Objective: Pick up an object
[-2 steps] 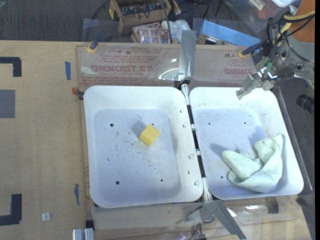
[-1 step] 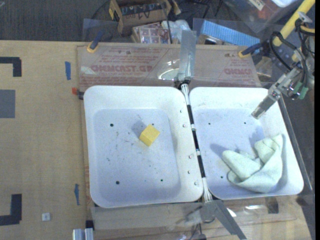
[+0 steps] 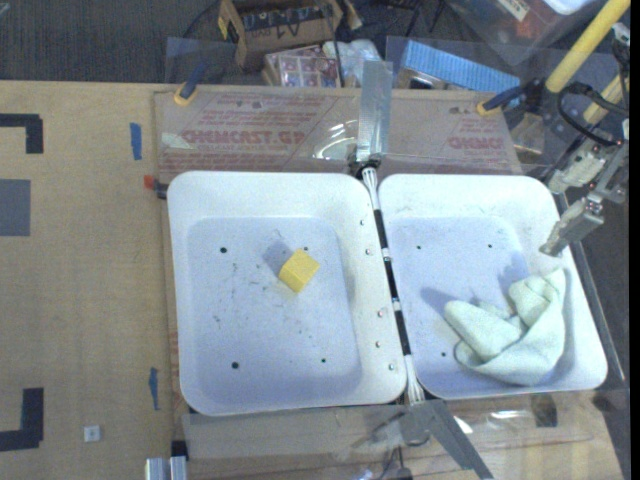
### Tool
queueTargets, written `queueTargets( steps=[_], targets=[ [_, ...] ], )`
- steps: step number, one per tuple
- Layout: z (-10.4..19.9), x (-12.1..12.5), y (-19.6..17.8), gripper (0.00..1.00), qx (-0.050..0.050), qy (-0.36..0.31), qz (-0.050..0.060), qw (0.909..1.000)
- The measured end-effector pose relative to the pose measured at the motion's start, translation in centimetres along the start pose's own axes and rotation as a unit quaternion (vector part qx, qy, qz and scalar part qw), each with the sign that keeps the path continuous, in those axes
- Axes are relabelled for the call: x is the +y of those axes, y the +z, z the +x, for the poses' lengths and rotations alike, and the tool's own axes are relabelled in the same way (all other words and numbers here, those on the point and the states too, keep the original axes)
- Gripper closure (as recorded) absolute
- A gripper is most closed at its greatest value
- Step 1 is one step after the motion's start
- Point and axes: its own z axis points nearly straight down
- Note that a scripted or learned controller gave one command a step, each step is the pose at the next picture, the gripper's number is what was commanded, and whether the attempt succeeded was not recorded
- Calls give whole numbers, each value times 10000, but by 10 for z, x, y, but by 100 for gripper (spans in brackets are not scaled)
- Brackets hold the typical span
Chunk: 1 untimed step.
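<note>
Nearby, we see a yellow block [image 3: 298,270] alone in the left bin [image 3: 200,368]; our gripper [image 3: 562,236] hangs over the right bin's [image 3: 440,193] white cloth [image 3: 510,333], grip state unclear.

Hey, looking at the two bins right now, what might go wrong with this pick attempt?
1. The end effector sits at the right bin's far right edge, near the rim, so descending there may strike the wall.
2. The white cloth is limp, crumpled and piled against that wall; a grasp might catch only a fold and slip.
3. The yellow block lies in the left bin, across the divider, so reaching it needs a long move.
</note>
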Motion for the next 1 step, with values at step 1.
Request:
queueTargets(
  steps=[1],
  targets=[
    [-15,-13,-10,0,-3,71,1,10000]
  ],
)
